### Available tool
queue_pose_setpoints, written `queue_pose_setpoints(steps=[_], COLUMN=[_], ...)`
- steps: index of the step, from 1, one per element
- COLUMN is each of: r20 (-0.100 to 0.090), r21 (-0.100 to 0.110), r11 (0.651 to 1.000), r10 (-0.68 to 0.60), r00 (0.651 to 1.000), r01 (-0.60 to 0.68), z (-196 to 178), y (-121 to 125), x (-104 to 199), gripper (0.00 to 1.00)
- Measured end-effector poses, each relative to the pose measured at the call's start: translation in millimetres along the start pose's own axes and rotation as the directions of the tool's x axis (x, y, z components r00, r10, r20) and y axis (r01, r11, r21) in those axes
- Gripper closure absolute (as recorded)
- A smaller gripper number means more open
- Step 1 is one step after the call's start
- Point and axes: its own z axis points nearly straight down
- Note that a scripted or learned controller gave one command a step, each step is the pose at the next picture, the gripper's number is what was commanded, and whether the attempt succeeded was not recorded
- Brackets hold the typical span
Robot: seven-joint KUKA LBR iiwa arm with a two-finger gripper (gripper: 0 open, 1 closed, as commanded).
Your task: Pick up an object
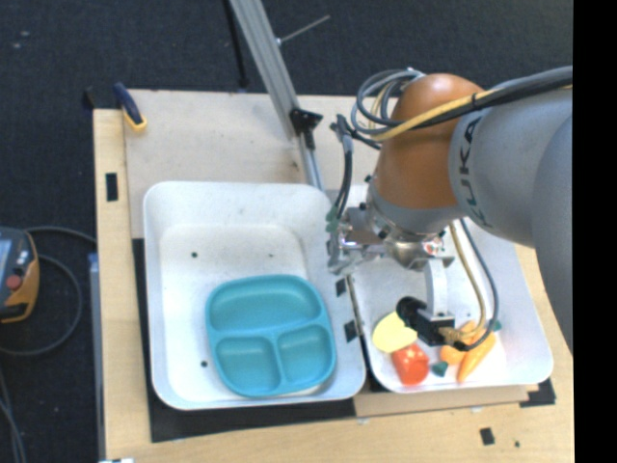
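Observation:
In the right bin (533, 328), near its front edge, lie a flat yellow piece (389, 334), a red toy vegetable (411, 364) and orange carrot-like pieces (475, 353). My gripper (378, 250) hangs under the orange-banded wrist, over the back left part of that bin and close to the wall between the two bins. It is above and behind the yellow piece, and nothing shows in its grasp. The arm's bulk hides the back of the right bin.
A teal divided plate (270, 335) lies in the front of the left bin (162, 258). A slanted metal rail (273, 64) runs from the top down to the bins' back edge. A blue and yellow clamp (130, 110) sits at the bench's back left corner.

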Motion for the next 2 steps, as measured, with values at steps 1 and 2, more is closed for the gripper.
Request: queue_pose_setpoints(steps=[1,2], r20=[-0.001,0.000], r21=[-0.003,-0.002], r11=[1.000,1.000], r10=[-0.002,0.003], r00=[1.000,1.000], r01=[0.002,-0.003], z=[-14.6,-13.8], y=[-16.0,-15.5], x=[52.4,49.5], gripper=[1.00,0.00])
